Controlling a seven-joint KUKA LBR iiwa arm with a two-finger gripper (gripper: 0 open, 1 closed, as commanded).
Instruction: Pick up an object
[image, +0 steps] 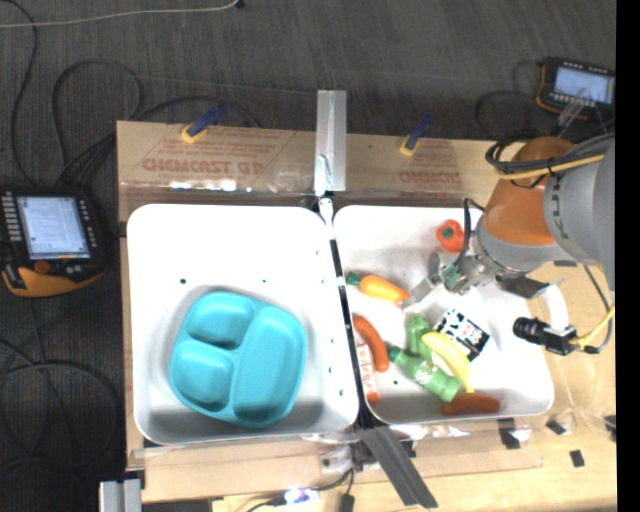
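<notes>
My gripper (448, 275) hangs low over the middle of the right bin (520, 385), below the arm's orange band (520, 215). It is just below a small orange-red tomato (450, 235) and to the right of an orange carrot-like toy (383, 288). Under and in front of it lie a black-and-white card (463, 331), a yellow banana (447, 358) and a green bottle (418, 364). A red sausage (370, 342) lies by the left wall, and another red one (470, 404) by the front wall. I see nothing clearly held in the gripper.
The left bin (160, 235) holds a blue divided plate (238, 355). A black cylindrical part (540, 331) on the arm sticks out over the right bin's right rim. Cables and a control pendant (48, 240) lie on the floor to the left.
</notes>
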